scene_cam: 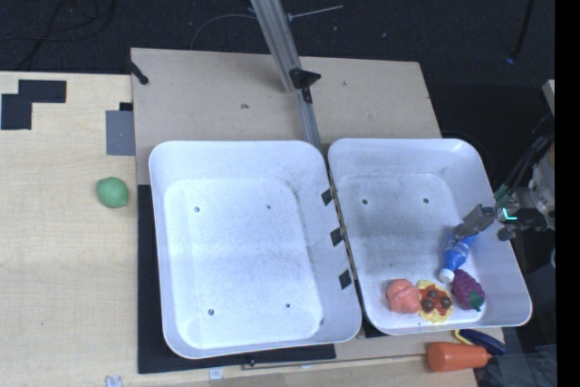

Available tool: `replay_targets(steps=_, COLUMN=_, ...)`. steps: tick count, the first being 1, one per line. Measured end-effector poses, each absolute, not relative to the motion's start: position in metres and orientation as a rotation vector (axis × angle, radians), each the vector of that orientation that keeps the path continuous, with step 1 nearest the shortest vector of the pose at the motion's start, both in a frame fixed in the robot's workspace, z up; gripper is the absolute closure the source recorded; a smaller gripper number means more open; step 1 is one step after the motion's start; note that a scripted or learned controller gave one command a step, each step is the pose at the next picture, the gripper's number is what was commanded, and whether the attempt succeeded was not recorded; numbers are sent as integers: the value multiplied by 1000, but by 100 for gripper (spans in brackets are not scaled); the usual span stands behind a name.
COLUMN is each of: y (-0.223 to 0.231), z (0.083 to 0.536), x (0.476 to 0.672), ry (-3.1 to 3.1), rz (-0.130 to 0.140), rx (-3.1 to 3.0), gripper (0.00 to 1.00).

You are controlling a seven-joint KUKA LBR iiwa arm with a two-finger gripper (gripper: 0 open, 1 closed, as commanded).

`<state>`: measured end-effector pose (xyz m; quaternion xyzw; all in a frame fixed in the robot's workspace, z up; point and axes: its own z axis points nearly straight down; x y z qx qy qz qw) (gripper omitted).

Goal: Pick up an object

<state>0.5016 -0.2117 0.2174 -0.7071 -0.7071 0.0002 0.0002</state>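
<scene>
The right bin (408, 163) holds a small cluster in its near right corner. There lie a blue bottle with a white cap (456, 256), a bunch of purple grapes (468, 289), an orange-pink lump (402, 295) and a yellow and red toy (436, 301). My gripper (489, 222) reaches in over the bin's right rim, just above and to the right of the blue bottle. Nothing shows in its grasp.
The left bin (172, 163) sits beside the right one. A green ball (112, 192) rests on the wooden bench at far left. An orange carrot-like toy (456, 356) and a blue and yellow item (481, 340) lie outside the right bin's near edge. A slanted metal post (272, 18) stands behind the bins.
</scene>
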Motion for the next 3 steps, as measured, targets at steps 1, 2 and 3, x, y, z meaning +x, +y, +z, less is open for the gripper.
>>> replay_targets(steps=1, y=-212, z=217, x=502, ry=-2221, rz=1, rx=-2221, gripper=0)
replay_targets(steps=2, y=-210, z=175, x=499, ry=-2220, rz=3, rx=-2218, gripper=0)
replay_targets(steps=3, y=-206, z=132, x=496, ry=-2220, rz=3, rx=-2218, gripper=0)
